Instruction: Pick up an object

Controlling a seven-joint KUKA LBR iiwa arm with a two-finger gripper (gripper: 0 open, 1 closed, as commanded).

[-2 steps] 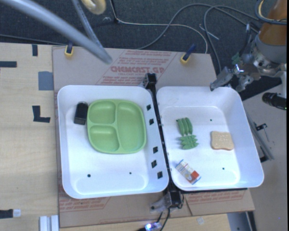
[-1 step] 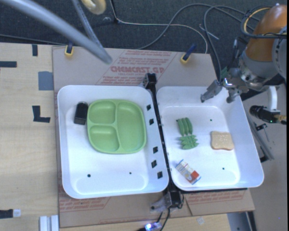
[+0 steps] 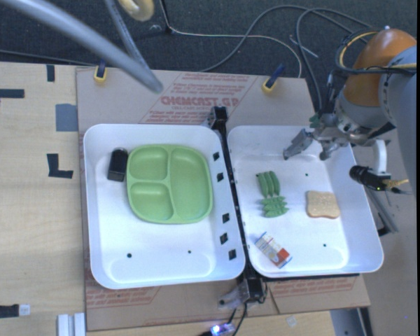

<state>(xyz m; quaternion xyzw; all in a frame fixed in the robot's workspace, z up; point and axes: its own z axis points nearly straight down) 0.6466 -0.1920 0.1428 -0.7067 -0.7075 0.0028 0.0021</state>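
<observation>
Right bin (image 3: 357, 257) holds three loose items: a green toy (image 3: 271, 194) near its middle, a bread slice (image 3: 322, 204) just right of it, and a small red-and-white carton (image 3: 273, 250) toward the near edge, lying flat at a slant. All three sit apart from each other, none touching. Gripper (image 3: 309, 145) hangs over the far part of the right bin, jaws spread apart with nothing between them; it's well clear of the green toy and bread, which lie nearer the camera. Arm (image 3: 378, 68) comes in from the right, orange band visible above the wrist. Left bin (image 3: 105, 257) holds a green divided plate (image 3: 169, 183), three compartments, lying flat, with a small black block (image 3: 117, 164) touching or just beside its left rim — can't tell which. Bins sit side by side, joined along a black clip strip, on a cardboard sheet (image 3: 196, 96) over the worktop (image 3: 28, 208). Cables (image 3: 266, 26) trail across the dark floor behind.
</observation>
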